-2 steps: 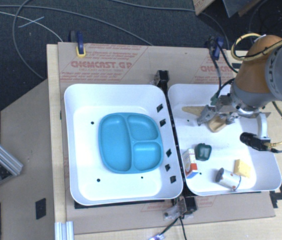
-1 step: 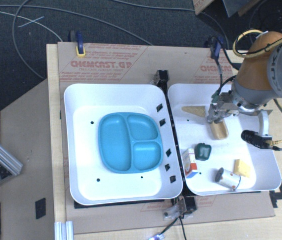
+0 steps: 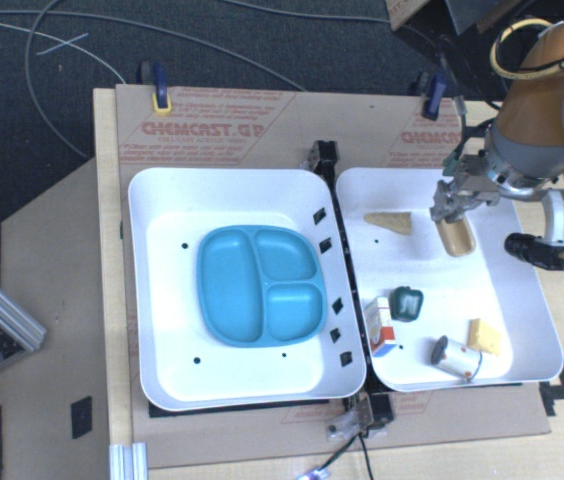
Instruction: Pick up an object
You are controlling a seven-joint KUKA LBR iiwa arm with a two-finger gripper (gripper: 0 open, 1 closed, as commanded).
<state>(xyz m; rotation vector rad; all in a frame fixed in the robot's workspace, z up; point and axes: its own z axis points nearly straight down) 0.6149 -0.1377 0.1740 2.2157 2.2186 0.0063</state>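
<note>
Grey arm [image 3: 522,158], orange band [image 3: 552,78], yellow cable [image 3: 522,33]

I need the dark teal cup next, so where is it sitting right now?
The teal cup lies in the right bin, near its front left, beside the small white carton at the divider.

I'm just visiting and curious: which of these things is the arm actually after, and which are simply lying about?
In the job, the right bin's loose objects:
gripper, hovering over them
tan block below it
tan wedge
teal piece
small carton
yellow chunk
grey cylinder

Lying about:
blue divided plate in the left bin
clamps
cables
</note>
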